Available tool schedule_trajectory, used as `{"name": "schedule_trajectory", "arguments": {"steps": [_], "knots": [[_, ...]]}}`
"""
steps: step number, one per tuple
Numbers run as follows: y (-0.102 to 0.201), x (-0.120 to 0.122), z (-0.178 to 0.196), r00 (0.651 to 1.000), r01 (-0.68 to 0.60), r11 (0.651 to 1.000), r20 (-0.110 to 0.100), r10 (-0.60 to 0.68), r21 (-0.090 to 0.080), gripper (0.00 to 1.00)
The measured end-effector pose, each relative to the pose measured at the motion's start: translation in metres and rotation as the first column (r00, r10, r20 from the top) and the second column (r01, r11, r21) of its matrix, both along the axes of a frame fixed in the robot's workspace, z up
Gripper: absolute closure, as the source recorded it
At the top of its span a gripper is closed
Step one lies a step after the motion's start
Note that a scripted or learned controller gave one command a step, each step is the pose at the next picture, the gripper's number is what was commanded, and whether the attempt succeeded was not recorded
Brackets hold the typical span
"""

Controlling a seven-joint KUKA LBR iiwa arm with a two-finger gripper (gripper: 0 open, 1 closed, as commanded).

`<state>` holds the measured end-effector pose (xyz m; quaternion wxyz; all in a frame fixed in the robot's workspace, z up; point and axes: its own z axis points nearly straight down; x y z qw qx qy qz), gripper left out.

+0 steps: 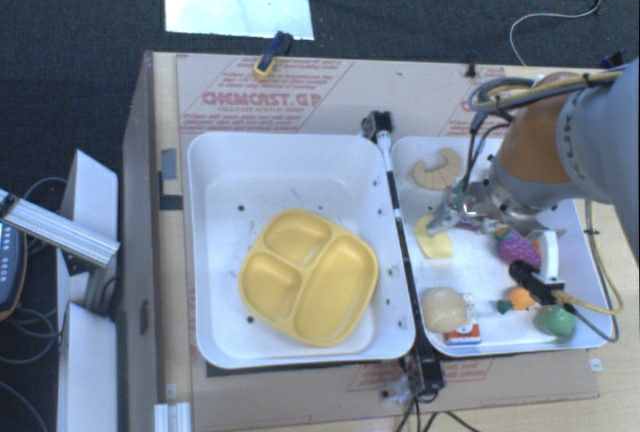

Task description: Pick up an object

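left bin (215,220): one yellow divided plate (308,276), lying flat. right bin (590,345): croissant-shaped piece (438,168) at the far end; pale yellow wedge (434,242) near the divider; cream round lump (446,308); purple piece (519,247); orange piece (520,299); green piece (555,321). gripper (447,216): low over the pale yellow wedge, grip state cannot be told.

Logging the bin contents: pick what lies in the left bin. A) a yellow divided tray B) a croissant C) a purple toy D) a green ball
A: the yellow divided tray lies alone in the left bin, while the small items sit in the right bin.
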<state>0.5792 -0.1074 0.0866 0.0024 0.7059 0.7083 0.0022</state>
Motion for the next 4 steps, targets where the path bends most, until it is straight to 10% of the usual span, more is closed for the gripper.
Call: {"name": "schedule_trajectory", "arguments": {"steps": [1,2,4], "knots": [[0.001,0.001,0.011,1.000,-0.001,1.000,0.002,0.001,0.002,1.00],[0.001,0.001,0.011,1.000,-0.001,1.000,0.002,0.001,0.002,0.00],[0.013,0.087,-0.002,1.000,0.004,1.000,-0.022,-0.004,0.001,0.00]]}}
